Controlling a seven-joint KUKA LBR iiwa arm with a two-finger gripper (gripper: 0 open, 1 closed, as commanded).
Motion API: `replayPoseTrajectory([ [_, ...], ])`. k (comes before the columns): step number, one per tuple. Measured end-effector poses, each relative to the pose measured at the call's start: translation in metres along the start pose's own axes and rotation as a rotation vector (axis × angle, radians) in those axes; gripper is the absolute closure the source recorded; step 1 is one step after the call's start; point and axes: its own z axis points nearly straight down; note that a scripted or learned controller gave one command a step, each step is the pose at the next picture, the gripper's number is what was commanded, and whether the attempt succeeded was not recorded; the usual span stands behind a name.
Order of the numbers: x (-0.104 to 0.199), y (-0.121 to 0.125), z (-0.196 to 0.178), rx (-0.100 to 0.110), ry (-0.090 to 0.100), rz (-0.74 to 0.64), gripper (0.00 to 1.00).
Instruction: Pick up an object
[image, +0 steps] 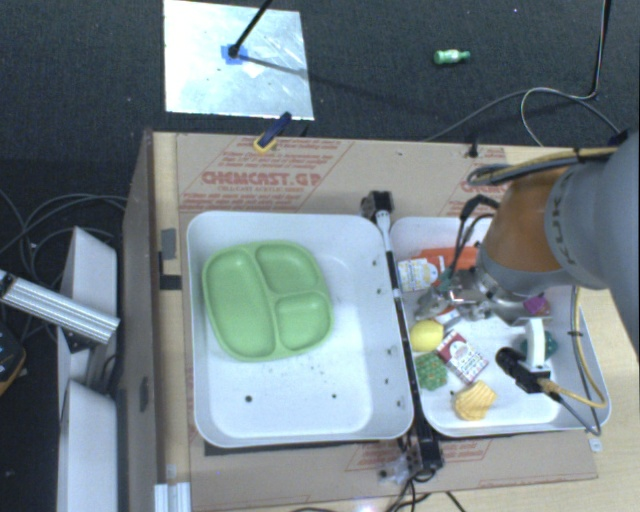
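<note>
My gripper (452, 301) is low in the right bin (500, 420), near its left middle, with the grey arm and its orange band above it. Just below it lie a yellow lemon (427, 335) and a red and white packet (463, 359). A small white carton (415, 272) and an orange item (440, 258) lie just above and left of it. A green bumpy piece (431, 373) and a yellow ridged piece (475, 400) sit near the bin's front. I see nothing lifted in the gripper.
The left bin (230, 410) holds a green divided plate (267, 298). A purple item (537, 303) and a teal and white item (538, 345) lie at the right bin's right side, partly under the arm. A metal divider (395, 300) separates the bins.
</note>
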Motion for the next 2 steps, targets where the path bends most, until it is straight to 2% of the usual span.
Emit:
replayPoseTrajectory([
  [1,0.001,0.028,-0.001,-0.002,0.0,-0.001,0.0],
  [2,0.001,0.029,-0.011,-0.003,-0.001,-0.002,1.0],
])
